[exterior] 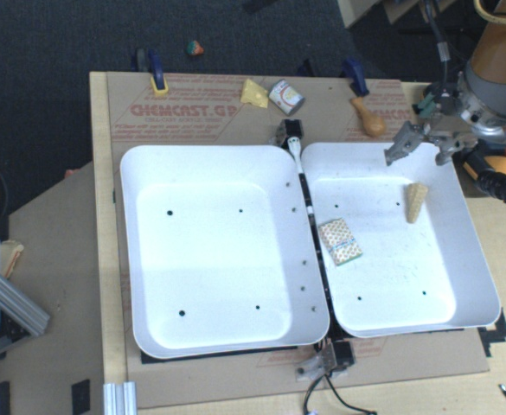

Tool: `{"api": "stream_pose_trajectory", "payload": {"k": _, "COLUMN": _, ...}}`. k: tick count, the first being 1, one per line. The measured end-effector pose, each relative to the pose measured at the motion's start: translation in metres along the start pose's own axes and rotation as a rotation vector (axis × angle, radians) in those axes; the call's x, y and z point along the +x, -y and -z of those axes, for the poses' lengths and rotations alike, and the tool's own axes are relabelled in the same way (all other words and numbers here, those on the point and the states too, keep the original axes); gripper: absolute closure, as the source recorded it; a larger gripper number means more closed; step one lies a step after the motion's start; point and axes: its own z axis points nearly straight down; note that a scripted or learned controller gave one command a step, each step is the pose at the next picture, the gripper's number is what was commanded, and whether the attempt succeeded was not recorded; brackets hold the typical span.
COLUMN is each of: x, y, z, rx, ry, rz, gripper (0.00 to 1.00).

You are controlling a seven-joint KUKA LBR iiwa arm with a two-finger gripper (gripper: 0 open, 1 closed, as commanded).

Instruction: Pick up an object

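In the right bin (460, 292) lie two objects: a small patterned packet (340, 241) near its left wall and a tan cone-shaped piece (416, 201) toward the back right. My gripper (422, 150) hangs over the bin's back edge, just above and behind the cone. Its two grey fingers (399, 150) are spread apart, so it is open, with nothing between them. The left bin (140, 232) holds no objects.
Behind the bins on the brown board lie a yellow wedge (254, 94), a small white box (285, 97) and an orange-brown pear-like piece (369, 118). Blue clamps (156, 69) stand at the board's back edge. A black clip (292, 132) sits between the bins.
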Motion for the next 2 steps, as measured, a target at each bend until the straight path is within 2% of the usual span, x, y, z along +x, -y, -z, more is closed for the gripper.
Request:
{"api": "stream_pose_trajectory", "payload": {"k": 1, "x": 0.0, "y": -0.001, "z": 0.011, "rx": -0.004, "ry": 0.001, "rz": 0.001, "gripper": 1.0}}
{"api": "stream_pose_trajectory", "payload": {"k": 2, "x": -0.095, "y": -0.039, "z": 0.087, "rx": -0.012, "ry": 0.008, "rz": -0.005, "gripper": 1.0}}
